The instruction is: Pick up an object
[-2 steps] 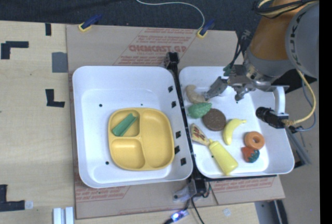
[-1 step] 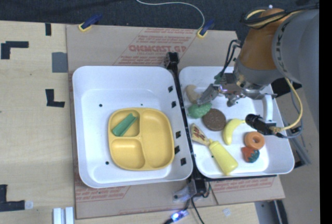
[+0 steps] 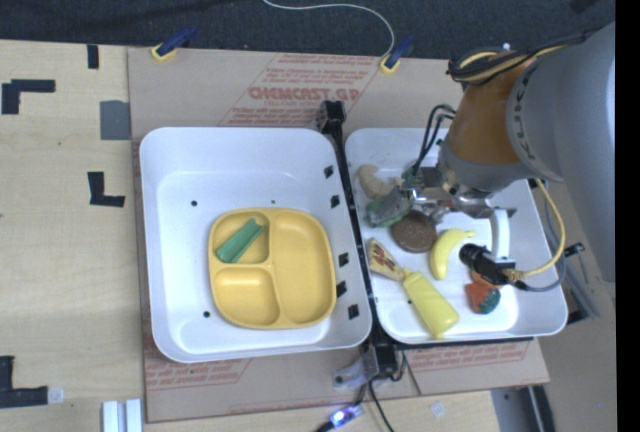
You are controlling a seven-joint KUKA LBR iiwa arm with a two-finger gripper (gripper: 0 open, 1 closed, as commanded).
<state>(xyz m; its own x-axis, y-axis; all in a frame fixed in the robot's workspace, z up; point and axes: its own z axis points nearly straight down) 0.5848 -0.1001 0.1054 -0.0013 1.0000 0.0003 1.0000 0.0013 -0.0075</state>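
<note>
Cardboard-topped bench. Gripper is lowered in right bin; its state cannot be told. Banana is seen just below-right.

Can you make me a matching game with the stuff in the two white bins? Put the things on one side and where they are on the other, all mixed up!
Things:
1. yellow divided plate
2. green piece
3. banana
4. yellow bottle

Places:
A. in the right bin, near its front edge
B. in a compartment of the plate
C. in the left bin
D. in the right bin, beside the brown round thing

Pairs: 1-C, 2-B, 3-D, 4-A
</note>
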